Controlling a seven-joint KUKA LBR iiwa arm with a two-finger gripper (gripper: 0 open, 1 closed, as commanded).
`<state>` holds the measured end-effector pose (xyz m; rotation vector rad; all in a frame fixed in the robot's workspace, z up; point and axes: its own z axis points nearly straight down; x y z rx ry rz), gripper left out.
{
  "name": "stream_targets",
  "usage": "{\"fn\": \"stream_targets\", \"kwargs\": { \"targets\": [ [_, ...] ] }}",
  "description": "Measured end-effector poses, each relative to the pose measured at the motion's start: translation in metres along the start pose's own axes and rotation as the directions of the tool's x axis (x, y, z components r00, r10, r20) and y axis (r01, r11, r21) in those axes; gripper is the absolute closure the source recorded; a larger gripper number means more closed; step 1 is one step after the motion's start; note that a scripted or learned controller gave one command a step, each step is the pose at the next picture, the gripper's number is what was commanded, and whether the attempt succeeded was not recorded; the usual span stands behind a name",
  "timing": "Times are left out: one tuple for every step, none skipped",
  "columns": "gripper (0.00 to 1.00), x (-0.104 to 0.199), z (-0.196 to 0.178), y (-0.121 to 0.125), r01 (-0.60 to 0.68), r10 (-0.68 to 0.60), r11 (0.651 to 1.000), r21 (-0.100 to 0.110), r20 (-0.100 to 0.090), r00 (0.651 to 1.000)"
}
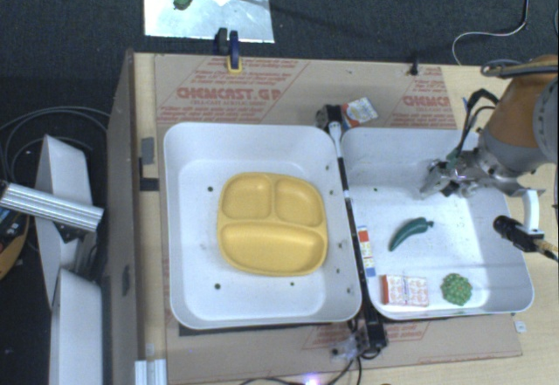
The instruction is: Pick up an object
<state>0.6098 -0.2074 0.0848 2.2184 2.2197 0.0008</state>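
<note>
- Two fingers of your gripper (442, 179) are hanging near the right bin's (384, 147) far edge; I cannot tell their spread, and nothing is showing between them.
- Green pepper (410, 232) is lying mid-bin: probably light, stiff, slick. You are best pinching across its thicker middle.

arm (524, 126) cut off at right edge — gripper (444, 178) blurred

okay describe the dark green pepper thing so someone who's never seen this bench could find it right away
Start at the right-hand white bin. Near its middle, below the gripper, lies the green pepper. It is long, curved and dark, unlike the round, bumpy green ball and the flat red-and-white packet by the front edge.
</note>
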Motion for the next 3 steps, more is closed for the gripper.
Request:
{"fn": "stream_targets", "kwargs": {
  "targets": [
    [0.00,0.001,-0.016,0.059,0.004,-0.004,1.000,-0.002,0.000,1.000],
    [0.00,0.047,0.000,0.060,0.005,-0.005,1.000,0.000,-0.002,1.000],
    [1.00,0.046,-0.012,0.061,0.008,-0.008,1.000,-0.003,0.001,1.000]
  ]
}}
